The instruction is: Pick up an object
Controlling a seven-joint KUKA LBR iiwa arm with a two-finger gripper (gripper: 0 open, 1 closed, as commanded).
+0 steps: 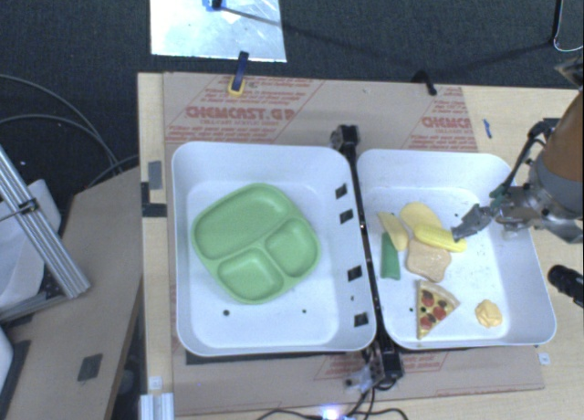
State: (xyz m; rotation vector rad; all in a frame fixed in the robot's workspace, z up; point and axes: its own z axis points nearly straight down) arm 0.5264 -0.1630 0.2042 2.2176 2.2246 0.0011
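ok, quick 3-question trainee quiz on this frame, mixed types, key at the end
1. True or false: the green plate lies in the right bin.
2. Which item sits nearest the gripper?
A. pizza slice
B. banana
C. green plate
3. Fill in: the plate has ___ compartments.

Key: 1 false, it lies in the left bin. 2 B. 3 three.

Green plate (255, 242) in white bin (196, 181); yellow banana (429, 224), green strip (391, 258), tan bread (428, 260).
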